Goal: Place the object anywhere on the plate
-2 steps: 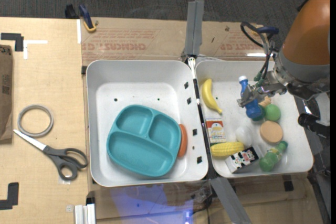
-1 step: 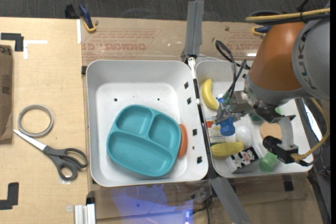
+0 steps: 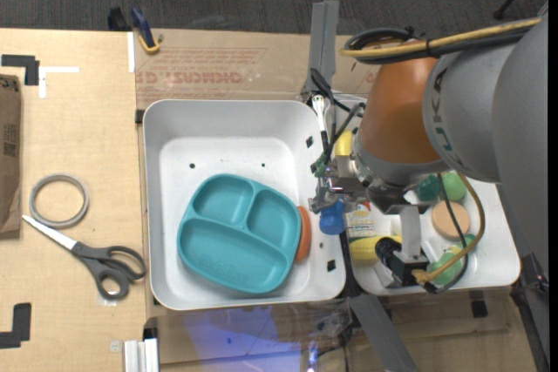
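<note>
A teal divided plate [image 3: 237,233] lies in the left white bin [image 3: 218,131], towards its front right. My gripper [image 3: 330,206] hangs over the wall between the two bins, just right of the plate's rim. It is shut on a small blue object [image 3: 331,222] that sits at its tips, above the bin wall. An orange object [image 3: 302,234] lies against the plate's right edge, partly hidden by the rim.
The arm covers most of the right bin [image 3: 497,261], where yellow [image 3: 364,246], green [image 3: 452,185] and tan [image 3: 448,220] items lie. On the bench to the left are scissors [image 3: 96,257] and a tape roll [image 3: 59,199].
</note>
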Robot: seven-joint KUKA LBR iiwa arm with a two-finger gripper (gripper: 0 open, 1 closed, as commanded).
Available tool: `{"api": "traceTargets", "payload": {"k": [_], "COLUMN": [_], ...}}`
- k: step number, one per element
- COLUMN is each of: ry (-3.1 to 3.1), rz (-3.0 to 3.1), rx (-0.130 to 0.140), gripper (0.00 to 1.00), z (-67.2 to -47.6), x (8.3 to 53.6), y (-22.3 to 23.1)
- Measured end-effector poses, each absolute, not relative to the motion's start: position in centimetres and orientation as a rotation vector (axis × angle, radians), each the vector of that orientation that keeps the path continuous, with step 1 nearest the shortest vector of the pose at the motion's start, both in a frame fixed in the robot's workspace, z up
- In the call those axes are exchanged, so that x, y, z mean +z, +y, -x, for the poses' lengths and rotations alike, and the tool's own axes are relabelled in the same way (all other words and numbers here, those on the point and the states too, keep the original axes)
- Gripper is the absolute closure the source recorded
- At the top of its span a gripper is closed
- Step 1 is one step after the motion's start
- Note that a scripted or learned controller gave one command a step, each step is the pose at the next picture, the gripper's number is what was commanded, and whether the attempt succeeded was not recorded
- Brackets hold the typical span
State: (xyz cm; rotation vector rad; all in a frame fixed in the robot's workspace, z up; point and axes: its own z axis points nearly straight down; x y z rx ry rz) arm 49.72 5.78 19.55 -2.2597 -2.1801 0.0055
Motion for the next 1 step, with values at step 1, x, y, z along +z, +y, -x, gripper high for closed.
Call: {"api": "traceTargets", "payload": {"k": [1], "ry": [-2.180], "rz": [2.260], "rx": [0.005], "gripper": [0.00], "z": [-49.72], "x": [19.55], "y": [5.77]}}
